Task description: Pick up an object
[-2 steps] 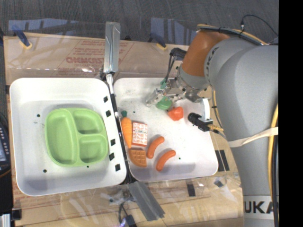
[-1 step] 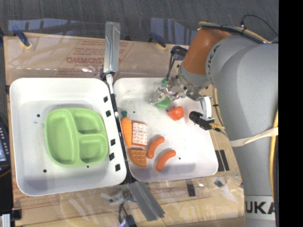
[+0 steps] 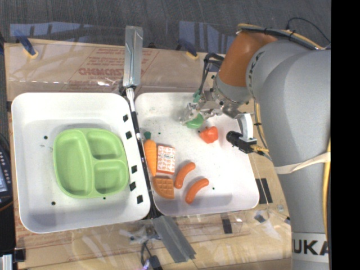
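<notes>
My tool hangs low over the far part of the right bin, right at a small green piece; whether it pinches it I cannot tell. A red piece lies just beside, toward me. My wrist hides the contact.

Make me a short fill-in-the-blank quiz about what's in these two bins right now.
1. The green divided plate lies in the ____ bin.
2. The carrot lies beside a pink ____.
3. The number of sausages in the right bin is ____.
4. The gripper is over a ____ object.

Missing words: left; packet; two; green
</notes>
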`<state>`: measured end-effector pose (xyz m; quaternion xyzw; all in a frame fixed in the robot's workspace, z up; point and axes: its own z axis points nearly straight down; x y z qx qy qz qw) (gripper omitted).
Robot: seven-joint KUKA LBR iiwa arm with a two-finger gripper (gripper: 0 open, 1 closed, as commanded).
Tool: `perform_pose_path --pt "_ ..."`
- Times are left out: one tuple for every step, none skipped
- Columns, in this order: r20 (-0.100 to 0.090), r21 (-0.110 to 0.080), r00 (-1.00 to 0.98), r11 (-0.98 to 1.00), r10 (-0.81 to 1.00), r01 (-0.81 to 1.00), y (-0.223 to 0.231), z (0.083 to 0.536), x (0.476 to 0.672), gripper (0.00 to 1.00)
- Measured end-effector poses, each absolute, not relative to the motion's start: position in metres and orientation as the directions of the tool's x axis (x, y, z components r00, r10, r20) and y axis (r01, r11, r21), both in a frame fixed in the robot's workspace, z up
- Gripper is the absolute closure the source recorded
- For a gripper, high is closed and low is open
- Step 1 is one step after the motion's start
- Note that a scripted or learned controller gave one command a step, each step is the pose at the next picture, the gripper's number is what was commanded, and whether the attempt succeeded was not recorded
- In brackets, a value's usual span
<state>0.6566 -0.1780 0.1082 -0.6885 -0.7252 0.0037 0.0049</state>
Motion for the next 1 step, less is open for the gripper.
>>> perform_pose_path --pt "0.001 -0.006 -0.025 0.025 1.000 1.000 -0.1219 0.1708 0.6336 1.00"
